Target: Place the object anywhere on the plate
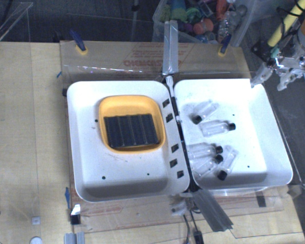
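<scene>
A pale wooden bench (25, 136) under a clear tub of toys (206, 9).

Left bin (86, 177): yellow plate (131, 104) with dark ribbed insert (130, 129) sits toward the rear; open white floor to its left and front. Right bin (274, 151): five clear vials with black caps (208, 136) scattered along the left half, two at rear, three clustered at front; right half open. Central divider (174, 136) stands raised between the bins. Gripper (282, 70) at the far right rear corner, apart from the vials.
</scene>
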Action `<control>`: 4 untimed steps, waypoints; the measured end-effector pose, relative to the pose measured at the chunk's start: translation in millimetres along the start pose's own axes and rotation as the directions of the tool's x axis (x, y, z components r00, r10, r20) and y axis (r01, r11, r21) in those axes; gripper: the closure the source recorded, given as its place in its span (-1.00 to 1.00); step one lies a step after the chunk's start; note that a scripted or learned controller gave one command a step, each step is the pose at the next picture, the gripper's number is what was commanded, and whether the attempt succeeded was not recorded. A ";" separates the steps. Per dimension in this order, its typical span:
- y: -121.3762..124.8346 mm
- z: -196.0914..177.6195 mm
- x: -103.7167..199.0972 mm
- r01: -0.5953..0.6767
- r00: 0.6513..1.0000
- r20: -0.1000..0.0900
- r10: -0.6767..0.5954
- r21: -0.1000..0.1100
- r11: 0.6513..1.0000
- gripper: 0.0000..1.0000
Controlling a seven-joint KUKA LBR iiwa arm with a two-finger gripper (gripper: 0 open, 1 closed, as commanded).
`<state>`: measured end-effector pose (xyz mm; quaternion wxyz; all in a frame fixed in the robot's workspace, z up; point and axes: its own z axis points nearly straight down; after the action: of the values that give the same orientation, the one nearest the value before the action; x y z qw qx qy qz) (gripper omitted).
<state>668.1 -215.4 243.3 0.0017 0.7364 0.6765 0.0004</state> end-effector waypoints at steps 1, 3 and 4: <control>0.5 -64.6 -2.8 0.136 0.991 0.001 -0.136 -0.001 0.991 -1.00; -58.1 -113.6 -12.3 0.460 0.888 -0.003 -0.460 0.001 0.888 -1.00; -78.5 -61.0 -14.8 0.705 0.709 -0.003 -0.705 -0.001 0.709 -1.00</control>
<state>588.4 -223.3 304.1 0.0007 0.4228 0.9062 0.0006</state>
